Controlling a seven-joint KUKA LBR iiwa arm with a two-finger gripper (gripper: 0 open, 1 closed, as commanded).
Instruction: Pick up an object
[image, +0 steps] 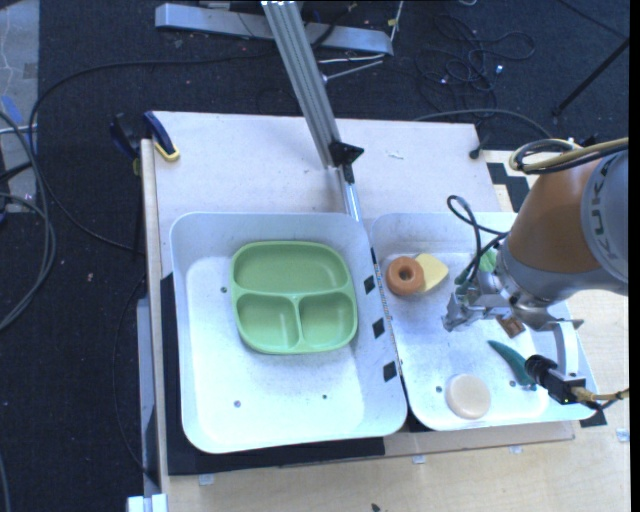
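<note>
The gripper (462, 312) hangs low over the middle of the right bin (425, 400); whether it is parted or closed cannot be told, and nothing shows in its grasp. Toward the bin's far left corner lies a brown ring-shaped doughnut (405, 276), touching a yellow wedge (434, 271). A pale cream disc (467, 395) sits by the near edge, a teal tool (512, 362) beside it.

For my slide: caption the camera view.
Gripper hovers in right bin near donut; green tray in left bin.

One fixed camera is looking down at a slant from above, taking in the whole tabletop (250, 150) and both white bins (200, 300).
</note>
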